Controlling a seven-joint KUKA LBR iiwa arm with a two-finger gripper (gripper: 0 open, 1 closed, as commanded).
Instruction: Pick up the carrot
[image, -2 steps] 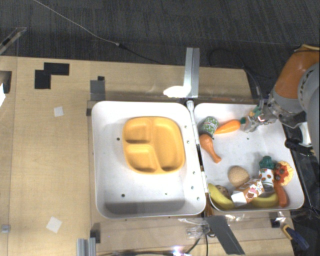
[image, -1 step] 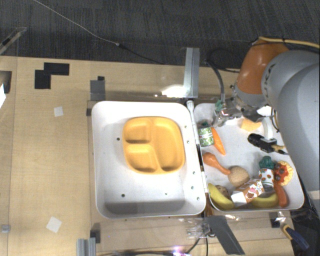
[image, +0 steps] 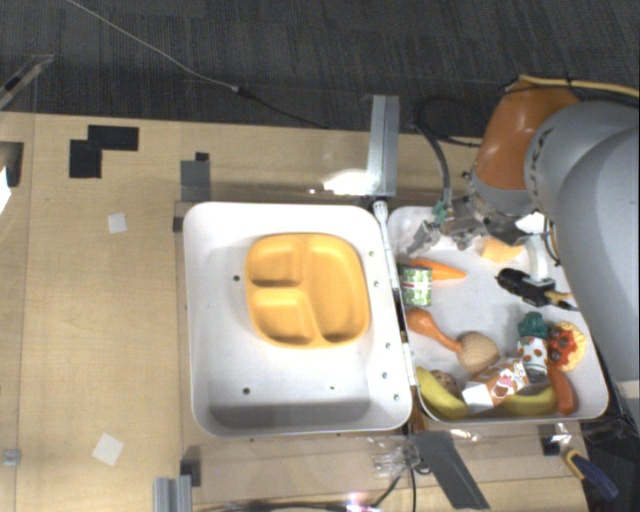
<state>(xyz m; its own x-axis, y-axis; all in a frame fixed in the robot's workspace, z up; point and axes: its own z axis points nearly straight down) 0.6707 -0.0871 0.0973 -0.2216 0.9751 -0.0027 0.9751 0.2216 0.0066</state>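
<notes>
The carrot (image: 438, 268) is small and orange with a pointed tip facing right. It lies in the upper left part of the right bin (image: 590, 395), just above a green can (image: 416, 285). My gripper (image: 446, 226) hangs over the bin's back left corner, slightly above and behind the carrot, and looks apart from it. Nothing shows held in it.
The right bin also holds an orange gourd (image: 432, 328), a brown ball (image: 478, 350), two bananas (image: 445, 392), a small carton (image: 507, 380), a sausage (image: 566, 390) and a yellow wedge (image: 497, 250). A yellow divided plate (image: 305, 288) sits in the left bin (image: 215, 380).
</notes>
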